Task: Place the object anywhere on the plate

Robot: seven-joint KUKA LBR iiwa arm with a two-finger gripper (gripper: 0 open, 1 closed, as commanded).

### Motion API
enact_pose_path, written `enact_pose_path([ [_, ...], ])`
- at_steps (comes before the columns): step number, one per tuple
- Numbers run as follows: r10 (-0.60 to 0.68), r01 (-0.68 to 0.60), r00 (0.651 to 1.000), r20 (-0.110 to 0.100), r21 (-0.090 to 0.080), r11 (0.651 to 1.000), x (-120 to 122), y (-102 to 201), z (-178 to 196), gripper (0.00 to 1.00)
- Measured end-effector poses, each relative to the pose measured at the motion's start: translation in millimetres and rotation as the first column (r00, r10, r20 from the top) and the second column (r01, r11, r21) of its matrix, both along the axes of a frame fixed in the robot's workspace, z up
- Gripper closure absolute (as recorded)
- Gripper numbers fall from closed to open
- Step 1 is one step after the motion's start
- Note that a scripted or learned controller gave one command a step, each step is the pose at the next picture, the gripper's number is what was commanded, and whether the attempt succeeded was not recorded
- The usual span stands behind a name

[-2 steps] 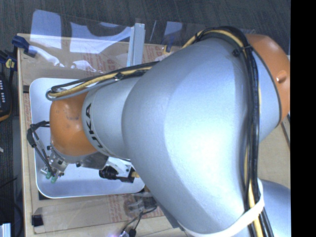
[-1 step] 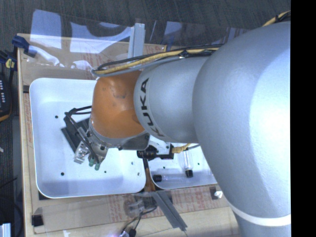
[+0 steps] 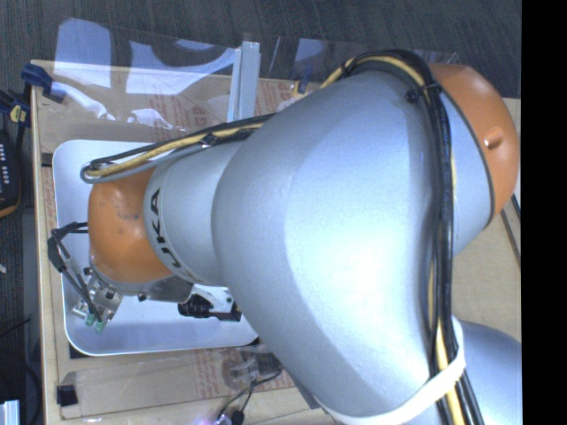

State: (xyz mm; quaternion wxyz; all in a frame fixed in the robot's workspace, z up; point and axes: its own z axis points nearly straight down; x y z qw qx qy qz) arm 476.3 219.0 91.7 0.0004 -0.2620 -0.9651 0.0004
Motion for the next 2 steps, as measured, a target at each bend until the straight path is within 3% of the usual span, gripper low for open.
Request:
enact_pose_path([
  [1, -0.262, 0.262, 0.965, 0.0, -0.002, 0.965, 58, -80, 22, 1.0],
  [2, -0.665, 0.665, 0.747, -0.001, -0.002, 0.747, 54, -49, -1, 1.0],
])
